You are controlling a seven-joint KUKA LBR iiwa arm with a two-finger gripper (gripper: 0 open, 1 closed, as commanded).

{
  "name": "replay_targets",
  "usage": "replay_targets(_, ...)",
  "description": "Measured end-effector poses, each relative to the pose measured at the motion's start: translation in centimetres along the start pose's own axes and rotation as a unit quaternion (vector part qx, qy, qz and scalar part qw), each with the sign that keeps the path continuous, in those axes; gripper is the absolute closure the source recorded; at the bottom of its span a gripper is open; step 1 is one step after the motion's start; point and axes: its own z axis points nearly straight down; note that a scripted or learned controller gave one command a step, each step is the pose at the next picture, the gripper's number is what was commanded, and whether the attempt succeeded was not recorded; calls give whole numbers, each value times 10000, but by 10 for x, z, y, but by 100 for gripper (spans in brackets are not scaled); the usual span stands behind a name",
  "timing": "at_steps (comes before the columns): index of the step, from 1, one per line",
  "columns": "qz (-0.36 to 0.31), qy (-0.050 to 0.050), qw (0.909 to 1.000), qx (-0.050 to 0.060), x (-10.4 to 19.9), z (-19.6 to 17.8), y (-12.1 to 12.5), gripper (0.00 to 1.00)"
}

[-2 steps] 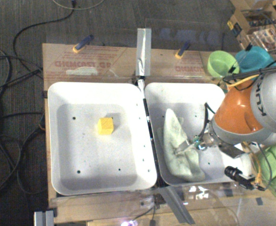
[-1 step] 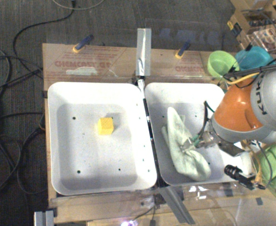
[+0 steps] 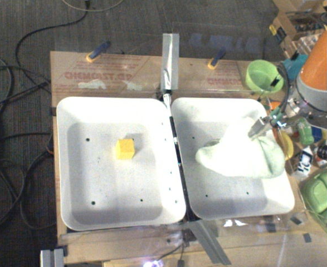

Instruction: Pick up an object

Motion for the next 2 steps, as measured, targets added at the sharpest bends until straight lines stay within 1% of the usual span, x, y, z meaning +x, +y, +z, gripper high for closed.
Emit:
replay_targets(1,-276,10,9996,14,11,76,55,100)
replay_targets(2,2277,1,9737,28,32,73,73,100)
